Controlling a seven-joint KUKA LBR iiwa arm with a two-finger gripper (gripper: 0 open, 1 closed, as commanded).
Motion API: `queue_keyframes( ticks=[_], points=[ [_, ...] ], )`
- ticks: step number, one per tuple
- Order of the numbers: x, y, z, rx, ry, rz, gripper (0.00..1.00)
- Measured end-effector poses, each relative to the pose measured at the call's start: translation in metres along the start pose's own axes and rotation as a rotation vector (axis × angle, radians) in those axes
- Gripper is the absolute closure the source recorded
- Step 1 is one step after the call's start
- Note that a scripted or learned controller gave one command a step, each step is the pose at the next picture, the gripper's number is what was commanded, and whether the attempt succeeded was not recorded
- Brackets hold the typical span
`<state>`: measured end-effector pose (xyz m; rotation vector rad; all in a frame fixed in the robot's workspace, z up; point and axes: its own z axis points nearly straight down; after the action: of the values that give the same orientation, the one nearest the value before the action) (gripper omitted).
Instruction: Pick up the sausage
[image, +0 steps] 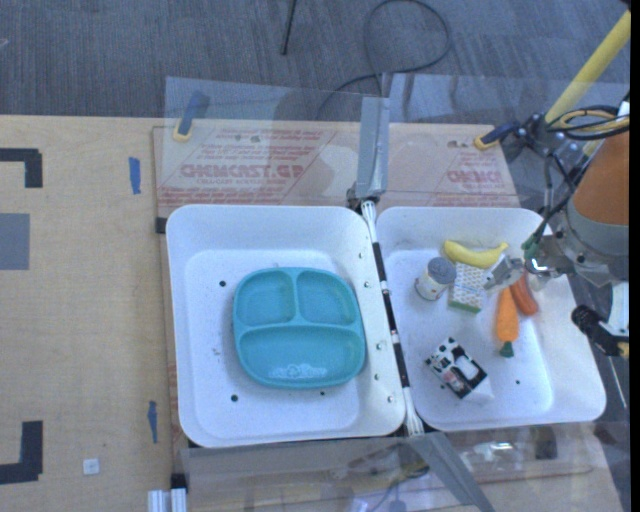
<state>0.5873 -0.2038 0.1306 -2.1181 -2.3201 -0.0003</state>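
The sausage (525, 298) is a short reddish-brown piece lying in the right bin (575, 395), close to its right wall. It rests against the upper right side of an orange carrot (507, 318). My gripper (507, 272) reaches in from the right and hovers just above and to the left of the sausage's upper end, between it and the banana (474, 253). The arm's grey wrist with its orange band (608, 190) hides the bin's far right corner.
The right bin also holds a small grey can (434, 277), a green and white packet (466, 289) and a black and white toy (458, 367) near the front. A teal divided plate (298, 328) lies in the left bin (200, 240).
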Motion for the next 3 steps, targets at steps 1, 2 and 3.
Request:
queue_keyframes(
  ticks=[1, 2, 3],
  points=[
    [0.0, 0.0, 0.0, 0.0, 0.0, 0.0, 0.0],
    [-0.015, 0.017, 0.042, -0.01, 0.005, -0.062, 0.0],
    [-0.02, 0.017, 0.031, -0.012, -0.005, -0.059, 1.0]
  ],
)
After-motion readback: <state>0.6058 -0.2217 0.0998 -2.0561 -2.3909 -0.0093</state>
